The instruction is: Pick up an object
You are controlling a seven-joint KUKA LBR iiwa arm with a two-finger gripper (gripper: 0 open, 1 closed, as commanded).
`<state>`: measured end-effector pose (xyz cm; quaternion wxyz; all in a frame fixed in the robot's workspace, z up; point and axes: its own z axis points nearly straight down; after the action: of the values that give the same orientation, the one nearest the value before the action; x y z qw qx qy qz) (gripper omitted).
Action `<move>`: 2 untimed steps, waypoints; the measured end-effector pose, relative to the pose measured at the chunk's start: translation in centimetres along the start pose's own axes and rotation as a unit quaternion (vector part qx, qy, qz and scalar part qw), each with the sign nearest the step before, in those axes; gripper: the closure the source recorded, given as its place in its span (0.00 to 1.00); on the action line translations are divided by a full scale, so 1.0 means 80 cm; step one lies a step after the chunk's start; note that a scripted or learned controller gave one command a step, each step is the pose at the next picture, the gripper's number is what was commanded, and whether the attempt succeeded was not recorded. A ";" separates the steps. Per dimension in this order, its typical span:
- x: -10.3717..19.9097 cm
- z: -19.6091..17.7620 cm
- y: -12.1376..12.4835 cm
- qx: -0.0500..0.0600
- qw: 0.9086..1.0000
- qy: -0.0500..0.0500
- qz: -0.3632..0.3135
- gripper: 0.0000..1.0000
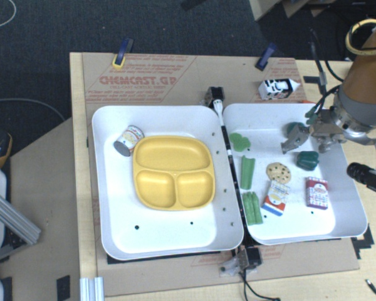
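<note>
My gripper [308, 144] hangs over the upper right part of the right bin [344, 227], with its grey fingers [291, 145] spread apart and open. A dark green rounded object [308, 160] lies just below and between them, not gripped. A teal-grey lump [295, 130] sits by the left finger; I cannot tell whether it is an object or part of the hand. Further left in this bin lie a round cookie [278, 172], a small white, red and blue carton [276, 199], a red box [317, 193], a green leaf shape [239, 142] and two green sticks [247, 171] [252, 207].
The left bin [113, 224] holds a yellow divided plate [173, 171] and a small can [129, 140] on its side. A black-and-white object [279, 88] rests on the bench behind the right bin. Blue clamps [121, 54] [266, 57] stand at the board's far edge.
</note>
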<state>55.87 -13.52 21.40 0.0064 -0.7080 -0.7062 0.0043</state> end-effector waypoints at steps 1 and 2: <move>0.000 -0.009 0.003 -0.007 1.000 -0.001 -0.001 0.00; -0.008 0.049 0.011 -0.005 1.000 -0.001 -0.001 0.00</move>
<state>56.67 -14.14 17.44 0.0021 -0.7073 -0.7069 0.0012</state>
